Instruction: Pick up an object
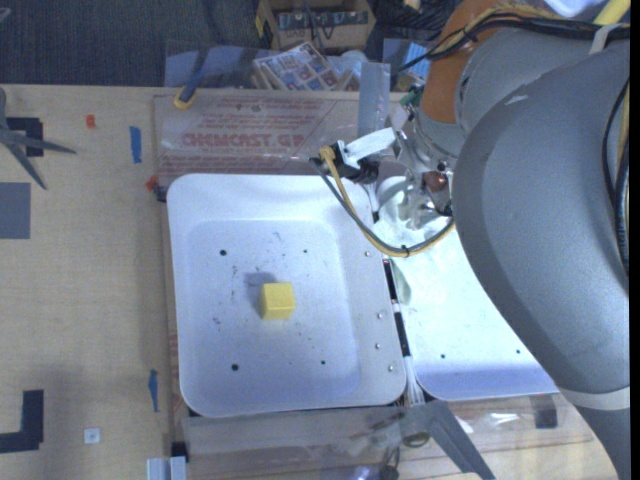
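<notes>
A small yellow block [278,300] sits near the middle of the left shallow white bin [200,208], resting flat on the floor of the tray and well apart from every wall. It looks roughly cubic, so it offers no marked long axis; its faces sit slightly turned against the bin's edges.

The gripper [405,206] hangs over the far end of the seam between the two bins, at the far-left corner of the right white bin [470,358]. From there the block lies to the left and nearer the camera — a diagonal shift across the left bin's rim, then a descent. Whether the tool is wide or narrow cannot be told — cables and the wrist housing cover it.

The grey arm [550,188] fills the right side, its bulky link sweeping over most of the right bin, with the orange band [470,18] at the far end above the wrist. A looping yellow-and-black cable [355,213] droops from the wrist across the left bin's right rim. Nothing appears to be held, and the pick seems not yet begun.
</notes>
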Robot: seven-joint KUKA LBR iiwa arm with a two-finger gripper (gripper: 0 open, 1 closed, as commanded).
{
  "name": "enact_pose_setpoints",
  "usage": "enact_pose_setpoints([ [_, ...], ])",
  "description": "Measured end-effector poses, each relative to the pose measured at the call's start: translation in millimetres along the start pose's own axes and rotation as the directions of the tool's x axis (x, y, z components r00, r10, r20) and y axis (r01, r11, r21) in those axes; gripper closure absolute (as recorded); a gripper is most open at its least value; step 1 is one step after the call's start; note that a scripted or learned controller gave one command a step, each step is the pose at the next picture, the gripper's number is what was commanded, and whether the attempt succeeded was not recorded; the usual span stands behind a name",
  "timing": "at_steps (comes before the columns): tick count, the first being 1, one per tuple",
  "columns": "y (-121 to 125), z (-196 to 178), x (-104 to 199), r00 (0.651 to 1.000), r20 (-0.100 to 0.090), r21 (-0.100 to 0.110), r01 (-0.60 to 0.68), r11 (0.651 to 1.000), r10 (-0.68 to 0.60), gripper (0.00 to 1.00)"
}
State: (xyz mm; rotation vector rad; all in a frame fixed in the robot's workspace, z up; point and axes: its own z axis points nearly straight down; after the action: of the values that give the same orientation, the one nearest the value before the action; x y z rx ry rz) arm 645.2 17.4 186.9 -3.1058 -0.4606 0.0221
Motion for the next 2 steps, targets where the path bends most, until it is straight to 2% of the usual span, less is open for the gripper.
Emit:
enact_pose_setpoints([
  [1, 2.7, -6.4, -1.0, 1.000, 0.006, 0.001, -0.005, 1.000, 0.005, 1.00],
  [2, 2.2, -6.5, -0.9, 1.000, 0.006, 0.002, -0.004, 1.000, 0.004, 0.00],
])
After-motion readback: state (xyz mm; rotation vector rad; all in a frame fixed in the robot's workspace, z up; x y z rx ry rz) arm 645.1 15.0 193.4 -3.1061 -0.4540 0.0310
